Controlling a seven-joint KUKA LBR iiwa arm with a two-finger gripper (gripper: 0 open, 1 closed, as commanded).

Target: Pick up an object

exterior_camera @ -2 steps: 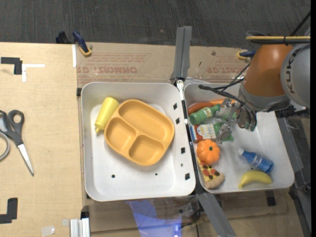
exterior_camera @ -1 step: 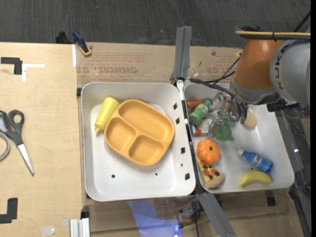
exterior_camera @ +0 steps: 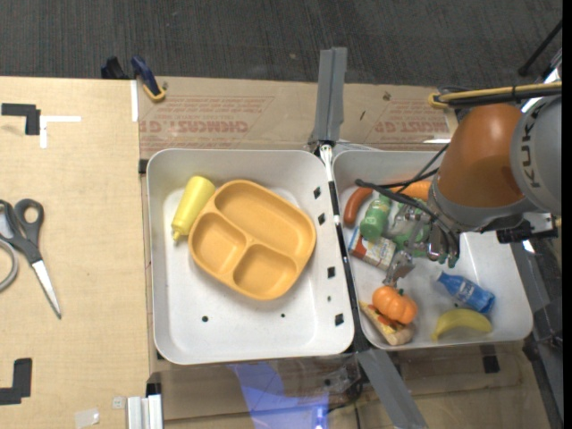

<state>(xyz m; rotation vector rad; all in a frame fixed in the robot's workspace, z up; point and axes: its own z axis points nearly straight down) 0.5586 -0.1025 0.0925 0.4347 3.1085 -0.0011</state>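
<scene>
Far to the gripper's left, grey-handled steel scissors (exterior_camera: 31,244) lie on the tan board, and nearer, in the left bin (exterior_camera: 241,342), a smooth yellow bottle (exterior_camera: 191,206) touches an orange plastic tray (exterior_camera: 253,238) moulded into 3 rounded compartments. The gripper (exterior_camera: 404,266) hangs low in the right bin (exterior_camera: 500,266); I cannot tell how far it is open or whether it grips anything. Just left is a green-labelled packet (exterior_camera: 375,226), below an orange lobed toy (exterior_camera: 394,305), lower right a blue bottle (exterior_camera: 465,291) and curved banana (exterior_camera: 462,323).

Orange pumpkin-shaped toy (exterior_camera: 394,303) at lower middle of right bin, blue bottle (exterior_camera: 465,291) and yellow banana (exterior_camera: 462,323) lying lower right, green packet (exterior_camera: 375,219) upper left.
</scene>
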